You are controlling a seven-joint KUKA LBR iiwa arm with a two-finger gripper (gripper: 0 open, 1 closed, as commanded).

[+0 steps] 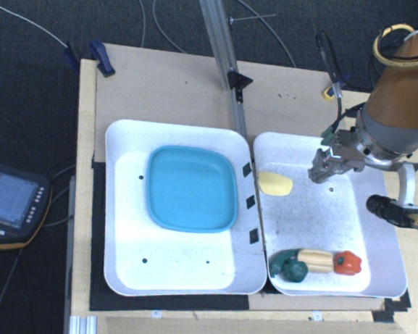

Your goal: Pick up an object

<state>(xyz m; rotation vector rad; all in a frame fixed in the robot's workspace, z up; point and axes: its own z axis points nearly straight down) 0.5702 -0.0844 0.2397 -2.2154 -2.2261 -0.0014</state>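
Grey metal forms the hand (328, 168), which hangs over the far part of the right bin (377, 235), carried by the grey arm (394, 128) with its orange band (406, 71) entering from the right. How far the hand is open cannot be told from this slant, and no object is seen between its parts. Just to the left of the hand, and slightly nearer the camera, a pale yellow rounded object (274, 184) lies on the bin floor beside the left wall. Well toward the near rim from the hand, three objects lie in a row, touching: a dark green lumpy item (289, 267), a tan cylinder (316, 261), and a red tomato-like piece (347, 263). To the right of the hand, a black fitting (391, 210) projects from the arm over the bin. Farther left of the hand, past the divide between the bins, the left bin (124, 264) holds a light blue square plate (192, 189). Both bins rest on the tan bench (165, 86). Beyond the bench's left edge, well away from the hand, a control pendant (5, 207) with a lit screen lies on dark carpet (26, 96).
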